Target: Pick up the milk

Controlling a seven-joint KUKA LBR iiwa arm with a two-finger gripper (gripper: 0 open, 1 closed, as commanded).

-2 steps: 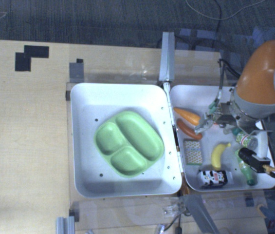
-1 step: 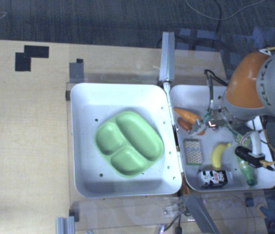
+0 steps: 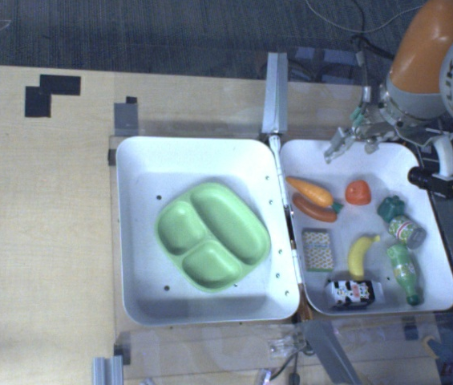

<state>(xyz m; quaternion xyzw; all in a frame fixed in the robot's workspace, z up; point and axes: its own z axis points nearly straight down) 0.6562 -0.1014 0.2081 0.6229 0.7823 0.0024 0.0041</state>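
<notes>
Black-and-white, the milk carton [image 3: 349,293] lies on its side at the near edge of the right bin [image 3: 368,306], just below the banana [image 3: 359,255]. We see our gripper [image 3: 354,137] at that bin's far rim, fingers spread and empty, well apart from the carton, so reaching, grasping and lifting all remain.

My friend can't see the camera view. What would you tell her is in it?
A grey robot arm's gripper hangs over the far edge of the right white bin, which holds a black-and-white milk carton, carrot, tomato, banana and bottles. The left white bin holds a green divided plate.
</notes>
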